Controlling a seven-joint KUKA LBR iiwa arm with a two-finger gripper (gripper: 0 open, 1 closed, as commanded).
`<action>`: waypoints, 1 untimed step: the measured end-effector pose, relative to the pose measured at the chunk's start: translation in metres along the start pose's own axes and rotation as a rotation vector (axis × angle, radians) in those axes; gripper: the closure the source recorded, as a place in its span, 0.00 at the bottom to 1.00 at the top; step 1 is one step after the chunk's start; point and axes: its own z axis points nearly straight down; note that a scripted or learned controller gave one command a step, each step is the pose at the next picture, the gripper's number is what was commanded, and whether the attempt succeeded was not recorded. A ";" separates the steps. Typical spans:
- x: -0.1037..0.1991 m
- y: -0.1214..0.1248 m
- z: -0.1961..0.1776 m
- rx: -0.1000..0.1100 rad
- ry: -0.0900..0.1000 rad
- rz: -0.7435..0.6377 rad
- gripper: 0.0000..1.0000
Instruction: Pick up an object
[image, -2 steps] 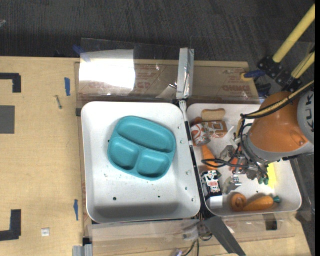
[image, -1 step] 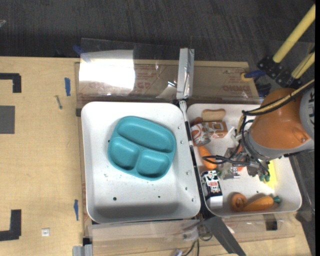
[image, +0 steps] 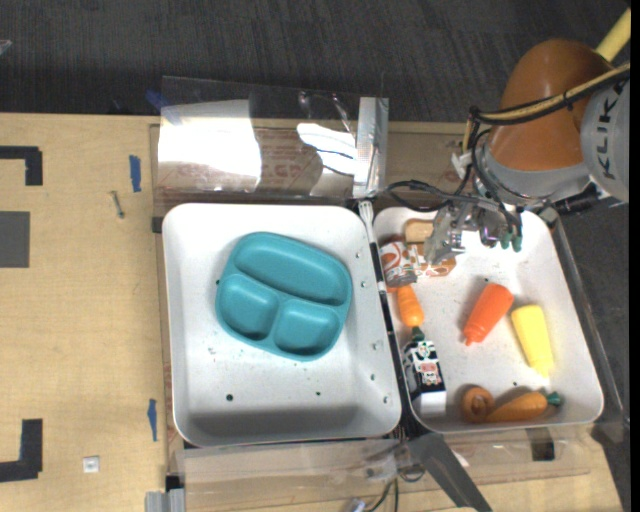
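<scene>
Two bins below me; my gripper (image: 447, 237) hovers at the right bin's (image: 575, 300) eleven o'clock corner, finger state I cannot tell

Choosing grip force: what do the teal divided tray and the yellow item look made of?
The teal tray: likely molded hard plastic, smooth matte, with rounded compartments. The yellow item in the right bin: probably plastic or rubber toy food, smooth, uniform colour; cannot tell which.

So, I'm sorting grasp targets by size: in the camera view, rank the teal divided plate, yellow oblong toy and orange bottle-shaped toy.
1. Teal divided plate, clearly largest.
2. Yellow oblong toy and orange bottle-shaped toy look alike; I won't rank them.
</scene>
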 end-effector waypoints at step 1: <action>-0.006 0.015 -0.065 0.001 0.002 0.084 1.00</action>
